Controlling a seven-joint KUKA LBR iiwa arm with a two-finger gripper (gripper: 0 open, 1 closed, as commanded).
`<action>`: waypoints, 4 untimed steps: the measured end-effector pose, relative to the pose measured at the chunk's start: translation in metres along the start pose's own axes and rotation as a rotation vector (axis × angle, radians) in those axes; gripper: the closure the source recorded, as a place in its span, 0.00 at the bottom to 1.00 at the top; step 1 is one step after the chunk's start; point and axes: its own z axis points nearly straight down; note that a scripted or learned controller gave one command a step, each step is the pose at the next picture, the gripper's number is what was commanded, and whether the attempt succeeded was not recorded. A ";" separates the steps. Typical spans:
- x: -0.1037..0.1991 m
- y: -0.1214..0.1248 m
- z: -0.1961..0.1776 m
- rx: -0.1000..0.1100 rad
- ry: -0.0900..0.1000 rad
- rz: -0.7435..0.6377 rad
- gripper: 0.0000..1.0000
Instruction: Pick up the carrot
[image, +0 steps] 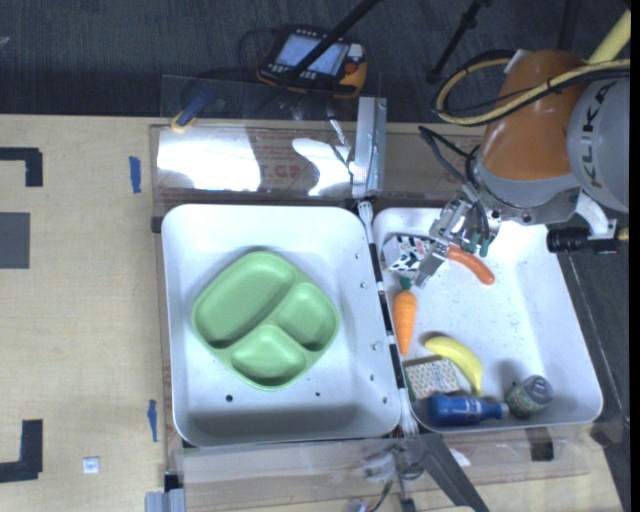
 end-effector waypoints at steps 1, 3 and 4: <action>0.011 -0.013 0.001 0.003 0.005 0.254 0.00; 0.032 -0.028 0.000 0.002 0.004 -0.078 0.00; 0.012 -0.058 0.097 -0.002 -0.004 -0.180 0.00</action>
